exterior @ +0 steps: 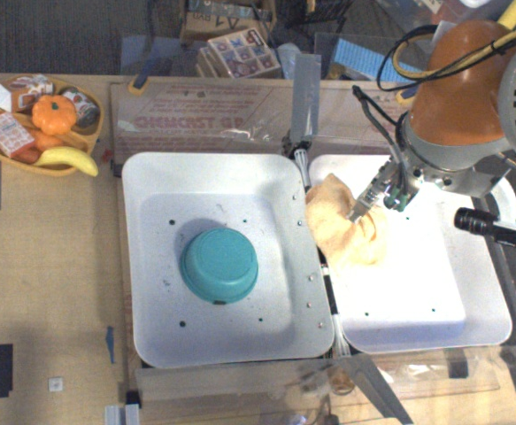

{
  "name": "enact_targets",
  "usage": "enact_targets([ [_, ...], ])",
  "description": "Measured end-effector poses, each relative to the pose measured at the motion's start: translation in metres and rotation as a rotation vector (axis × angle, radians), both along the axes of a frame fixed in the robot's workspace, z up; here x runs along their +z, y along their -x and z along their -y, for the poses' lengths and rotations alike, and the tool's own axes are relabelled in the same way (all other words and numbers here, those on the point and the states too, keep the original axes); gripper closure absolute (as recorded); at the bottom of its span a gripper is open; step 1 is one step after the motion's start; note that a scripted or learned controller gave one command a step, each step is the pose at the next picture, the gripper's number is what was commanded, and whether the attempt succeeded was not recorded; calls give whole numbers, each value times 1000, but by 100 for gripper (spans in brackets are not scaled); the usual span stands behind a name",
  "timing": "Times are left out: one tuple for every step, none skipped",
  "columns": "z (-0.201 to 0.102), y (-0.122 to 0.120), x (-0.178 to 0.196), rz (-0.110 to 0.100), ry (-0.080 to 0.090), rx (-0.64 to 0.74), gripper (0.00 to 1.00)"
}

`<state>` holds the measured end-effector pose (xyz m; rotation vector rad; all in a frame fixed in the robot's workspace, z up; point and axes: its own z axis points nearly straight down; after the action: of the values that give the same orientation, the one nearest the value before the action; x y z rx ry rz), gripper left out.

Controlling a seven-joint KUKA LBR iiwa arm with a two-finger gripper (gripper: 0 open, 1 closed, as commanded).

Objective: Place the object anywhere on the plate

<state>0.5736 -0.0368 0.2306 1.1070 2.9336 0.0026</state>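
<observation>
Cloth point(342, 224) lies crumpled in right bin point(435, 317), against its left wall; teal plate point(220, 265) in left bin point(151, 193). Gripper point(365, 209) on the cloth; jaws' state: cannot tell. Risk: limp fabric slips or snags on the divider during transfer.

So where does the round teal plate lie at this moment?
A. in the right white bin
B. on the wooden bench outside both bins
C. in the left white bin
C: the round teal plate lies on the floor of the left white bin.
</observation>
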Motion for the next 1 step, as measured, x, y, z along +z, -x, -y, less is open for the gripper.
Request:
enact_targets([
  [-42,-13,7,2,1,397,100],
])
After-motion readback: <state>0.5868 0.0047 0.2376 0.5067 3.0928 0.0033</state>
